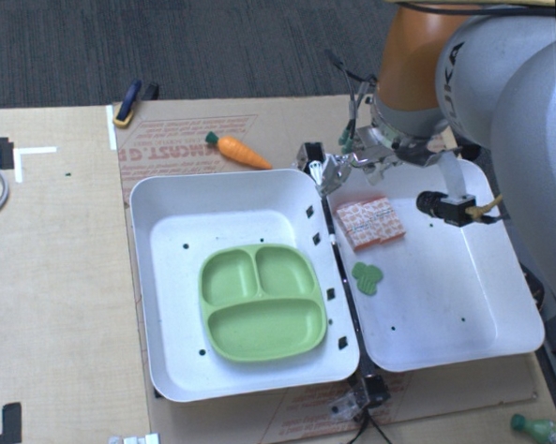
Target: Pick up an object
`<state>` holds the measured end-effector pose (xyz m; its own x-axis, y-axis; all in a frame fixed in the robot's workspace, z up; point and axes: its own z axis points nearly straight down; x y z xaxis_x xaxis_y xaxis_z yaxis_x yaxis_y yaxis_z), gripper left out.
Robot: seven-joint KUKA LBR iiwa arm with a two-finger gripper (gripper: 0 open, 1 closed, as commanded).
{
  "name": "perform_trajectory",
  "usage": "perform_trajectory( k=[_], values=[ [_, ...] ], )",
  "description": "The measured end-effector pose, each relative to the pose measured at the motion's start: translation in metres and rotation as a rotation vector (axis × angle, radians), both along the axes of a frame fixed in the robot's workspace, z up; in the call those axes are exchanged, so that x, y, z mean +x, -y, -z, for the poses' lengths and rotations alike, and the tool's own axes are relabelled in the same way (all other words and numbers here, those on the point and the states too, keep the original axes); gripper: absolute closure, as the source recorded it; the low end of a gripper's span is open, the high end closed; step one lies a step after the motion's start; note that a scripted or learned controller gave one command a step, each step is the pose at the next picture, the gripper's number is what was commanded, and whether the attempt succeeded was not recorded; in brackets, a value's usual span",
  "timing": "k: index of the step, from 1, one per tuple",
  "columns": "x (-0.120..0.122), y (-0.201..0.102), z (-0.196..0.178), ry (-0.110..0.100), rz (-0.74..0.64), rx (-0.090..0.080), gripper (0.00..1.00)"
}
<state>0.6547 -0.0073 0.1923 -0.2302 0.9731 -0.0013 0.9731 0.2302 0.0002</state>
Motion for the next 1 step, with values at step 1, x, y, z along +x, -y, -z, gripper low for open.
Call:
perform_trajectory(
  k=[1],
  values=[
    [-0.0606,0.0377,0.0,-0.001,-0.193,0.0,0.0]
  ],
)
